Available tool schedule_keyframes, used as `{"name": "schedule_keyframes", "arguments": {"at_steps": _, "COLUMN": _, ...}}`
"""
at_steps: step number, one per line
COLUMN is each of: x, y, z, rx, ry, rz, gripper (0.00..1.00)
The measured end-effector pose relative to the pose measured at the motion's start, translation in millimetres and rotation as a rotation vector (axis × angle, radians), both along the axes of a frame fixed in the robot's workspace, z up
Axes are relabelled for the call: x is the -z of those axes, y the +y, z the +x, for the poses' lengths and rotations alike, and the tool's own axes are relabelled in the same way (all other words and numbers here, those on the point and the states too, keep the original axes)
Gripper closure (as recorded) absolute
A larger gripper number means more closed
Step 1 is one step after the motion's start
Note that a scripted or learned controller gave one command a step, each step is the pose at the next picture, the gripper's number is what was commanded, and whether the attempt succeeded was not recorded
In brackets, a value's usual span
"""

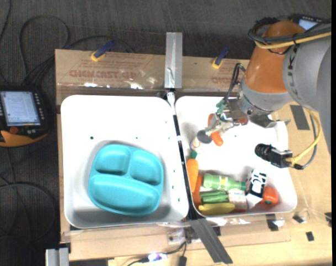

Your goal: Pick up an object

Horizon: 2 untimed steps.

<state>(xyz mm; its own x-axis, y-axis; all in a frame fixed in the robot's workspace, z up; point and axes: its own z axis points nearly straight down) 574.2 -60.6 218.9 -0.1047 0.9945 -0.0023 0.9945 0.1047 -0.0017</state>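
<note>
My jaws hang over the upper middle of the right bin, and from this high slanted view I cannot tell how they stand or whether anything sits between them. My gripper is a cluster of dark and pale parts below my orange band.

Just past its tip, toward the divider between the bins, lies a small orange piece, beside a grey rounded piece; they seem to touch each other, though whether either touches me I cannot make out.

On the arm's side of my jaws, a black cylindrical fitting with a yellow cable juts over the bin's floor.

Farther toward the bin's near rim the objects crowd together. A carrot lies along the divider wall. Next to it are a green packet, green stalks and a yellow banana-like thing pressed along the near wall. A black and white block leans against a red-orange round thing in the near corner under my arm.

Across the divider, well apart from my jaws, the left bin holds a turquoise compartment plate.

Beyond the bins, on the worktop's far side, brown cardboard is clipped in place, and a handheld control pad rests on the dark floor.
</note>
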Motion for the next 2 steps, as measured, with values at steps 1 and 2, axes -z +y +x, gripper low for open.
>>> {"name": "schedule_keyframes", "arguments": {"at_steps": 1, "x": 31.4, "y": 8.7, "z": 44.1, "rx": 0.022, "ry": 0.001, "rz": -0.002, "gripper": 1.00}}
{"name": "schedule_keyframes", "arguments": {"at_steps": 2, "x": -27.4, "y": 15.4, "z": 11.2, "rx": 0.229, "ry": 0.000, "rz": -0.002, "gripper": 1.00}}
